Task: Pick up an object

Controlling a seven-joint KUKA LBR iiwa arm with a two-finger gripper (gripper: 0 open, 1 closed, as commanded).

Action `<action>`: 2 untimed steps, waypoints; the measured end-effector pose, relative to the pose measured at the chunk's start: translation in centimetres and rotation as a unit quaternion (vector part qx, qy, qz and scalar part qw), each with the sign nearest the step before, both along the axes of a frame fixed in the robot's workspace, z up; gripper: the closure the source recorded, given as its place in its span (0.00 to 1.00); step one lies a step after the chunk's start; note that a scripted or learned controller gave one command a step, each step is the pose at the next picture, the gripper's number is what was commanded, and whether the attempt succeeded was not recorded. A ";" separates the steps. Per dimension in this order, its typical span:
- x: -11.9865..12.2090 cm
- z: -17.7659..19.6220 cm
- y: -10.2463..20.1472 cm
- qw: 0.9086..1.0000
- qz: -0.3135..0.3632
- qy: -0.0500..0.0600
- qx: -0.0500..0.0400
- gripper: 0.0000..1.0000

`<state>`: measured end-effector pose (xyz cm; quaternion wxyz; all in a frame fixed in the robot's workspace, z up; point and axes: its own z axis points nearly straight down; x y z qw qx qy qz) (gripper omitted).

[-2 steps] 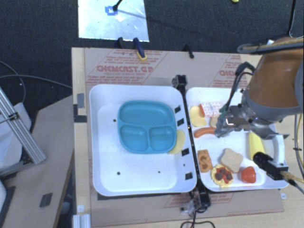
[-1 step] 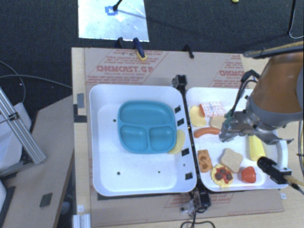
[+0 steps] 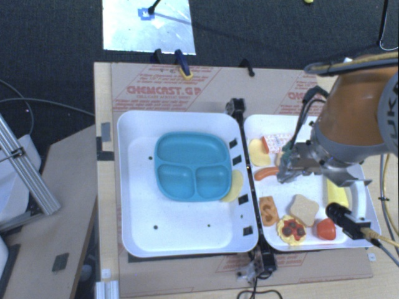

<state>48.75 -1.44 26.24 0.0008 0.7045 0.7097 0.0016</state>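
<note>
Dark carpet surrounds the bench; two white bins sit side by side. Right bin [image 3: 368,226] holds toy food. Gripper [image 3: 285,170] hangs low at its left edge, beside the sausage [image 3: 264,173]; finger state cannot be told. Judged: approach step; next move requires descent and closure on the sausage.

Even overhead light floods both white bins [image 3: 134,229], washing their floors nearly featureless. Far up-left of the gripper [image 3: 285,167], a metal sheet [image 3: 148,17] throws back hard glare. Shadows are soft and short (darkest just under the arm [image 3: 355,114]). The frame is mildly grainy; small items beside the gripper look soft, perhaps from low resolution rather than focus.
</note>
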 end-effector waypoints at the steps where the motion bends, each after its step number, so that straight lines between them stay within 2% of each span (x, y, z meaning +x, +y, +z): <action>1: 0.0 1.3 -0.6 1.000 -0.002 0.000 -0.001 1.00; 2: -0.1 -0.8 -2.1 1.000 -0.004 0.002 -0.001 1.00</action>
